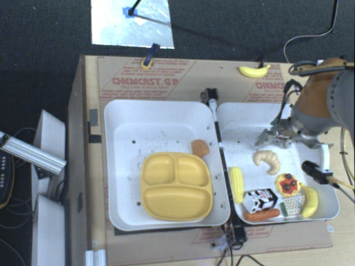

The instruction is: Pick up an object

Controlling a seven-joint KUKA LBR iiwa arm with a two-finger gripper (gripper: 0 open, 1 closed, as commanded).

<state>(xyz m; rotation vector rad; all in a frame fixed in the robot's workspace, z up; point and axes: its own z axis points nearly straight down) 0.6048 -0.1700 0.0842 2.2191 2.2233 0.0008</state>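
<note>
My gripper (273, 137) hangs low over the back of the right bin (244, 115), reaching in from the right. Just in front of it lies a pale croissant (268, 160), apart from it. Further forward in the same bin are a corn cob (236, 184), a black-and-white milk carton (259, 200), a red sausage (262, 215), a fruit tart (288, 184) and a banana (309, 202). Nothing shows between the gripper's fingers.
The left bin (127, 121) holds a yellow divided plate (176, 185) and a small brown piece (199, 147) beside it. A second banana (254, 70) lies on the cardboard behind the right bin. The grey-and-orange arm (321, 101) crosses the right bin's back right corner.
</note>
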